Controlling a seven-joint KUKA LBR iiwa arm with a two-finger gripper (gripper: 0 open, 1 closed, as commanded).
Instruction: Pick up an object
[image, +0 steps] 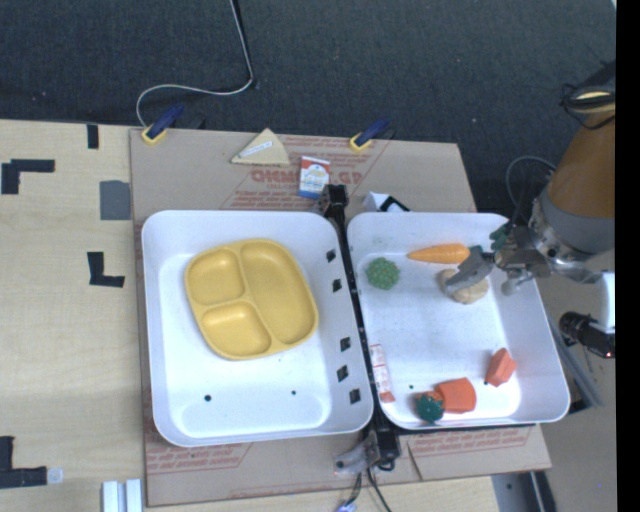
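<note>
Over the right bin (530, 400), the hand (478, 268) sits with fingers spread apart just above a beige lump (466, 290), beside the carrot (438, 254) and near the green ball (382, 272).

Behind the bins you have a small red-and-white carton (314, 177) and a tan wedge (263, 149) lying on the cardboard sheet (420, 165), with two blue-and-yellow clamps (160, 125) at its far edge and a white cable (236, 60) looping over the dark floor.
</note>
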